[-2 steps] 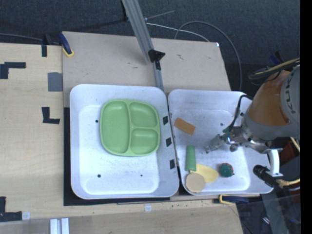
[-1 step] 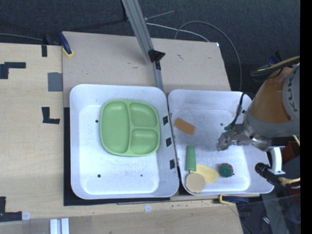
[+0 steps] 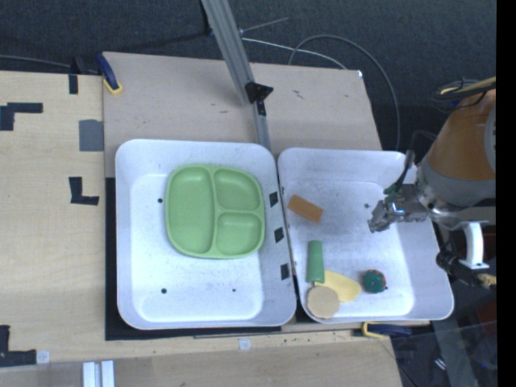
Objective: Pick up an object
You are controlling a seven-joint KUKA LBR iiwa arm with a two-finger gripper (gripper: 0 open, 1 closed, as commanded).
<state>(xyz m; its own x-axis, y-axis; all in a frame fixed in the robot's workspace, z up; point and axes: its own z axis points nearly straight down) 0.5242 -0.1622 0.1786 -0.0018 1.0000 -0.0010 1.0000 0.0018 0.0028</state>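
Grey arm (image 3: 463,164) from the right, tool (image 3: 379,220) low, pointing left.

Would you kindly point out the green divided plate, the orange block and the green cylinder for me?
green divided plate (image 3: 215,210), camera view, centre where the dividers meet.
orange block (image 3: 305,208), camera view, its top face.
green cylinder (image 3: 314,261), camera view, mid-length.

Two shallow white bins sit side by side: a left bin (image 3: 137,297) and a right bin (image 3: 347,164). One green divided plate (image 3: 215,211), with three compartments. Five small objects: one orange block (image 3: 305,208), one green cylinder (image 3: 314,261), one yellow piece (image 3: 345,285), one tan disc (image 3: 324,301), one dark green ball (image 3: 372,280).
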